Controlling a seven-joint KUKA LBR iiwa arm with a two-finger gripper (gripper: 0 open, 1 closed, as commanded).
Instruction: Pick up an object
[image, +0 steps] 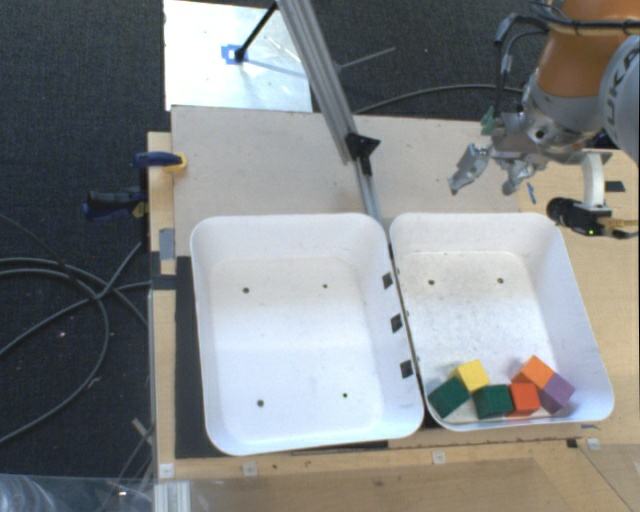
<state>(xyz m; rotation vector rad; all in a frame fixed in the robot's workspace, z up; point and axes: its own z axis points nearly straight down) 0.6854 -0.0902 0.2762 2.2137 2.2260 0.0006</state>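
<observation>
Several small blocks lie bunched at the near edge of the right bin (565, 260): a yellow block (472, 376), two dark green blocks (451, 397) (492, 401), a red block (525, 397), an orange block (538, 371) and a purple block (557, 392). My gripper (491, 177) hangs high above the bench just beyond the right bin's far rim, far from the blocks. Its two fingers are spread apart with nothing between them.
The left bin (215, 300) stands beside the right one, sharing a middle wall. A slanted metal pole (335, 100) runs down to the bins' far junction. A blue-and-orange clamp (150, 160) grips the bench's left edge. Cables lie on the floor at left.
</observation>
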